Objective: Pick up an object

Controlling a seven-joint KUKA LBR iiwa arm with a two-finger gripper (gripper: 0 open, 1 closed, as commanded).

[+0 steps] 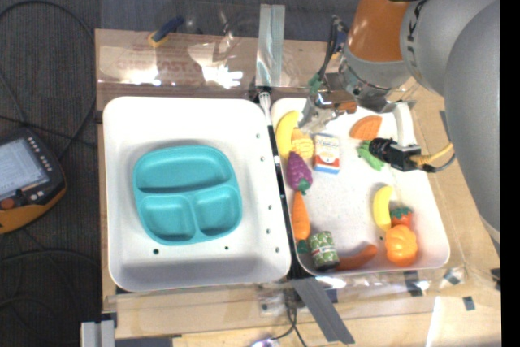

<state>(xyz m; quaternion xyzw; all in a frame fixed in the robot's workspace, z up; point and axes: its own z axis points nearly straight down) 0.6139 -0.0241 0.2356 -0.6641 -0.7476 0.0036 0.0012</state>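
Observation:
The right bin [431, 199] holds several toy foods. Along its left wall lie a yellow banana [283, 130], a corn cob [302, 147], a purple eggplant [298, 171] and a carrot [300, 215]. A small white and red carton [327, 153] sits beside the corn. My gripper [314, 114] hangs low over the bin's far left corner, just above the corn and the banana's upper end. Nothing shows in its grasp.
An orange slice [366, 126] and a green piece [372, 152] lie at the bin's far right. A small banana [381, 206], an orange pumpkin [400, 245], a green can [322, 249] and a brown sausage [358, 258] fill the near end. The left bin [122, 256] holds a teal divided tray [188, 191].

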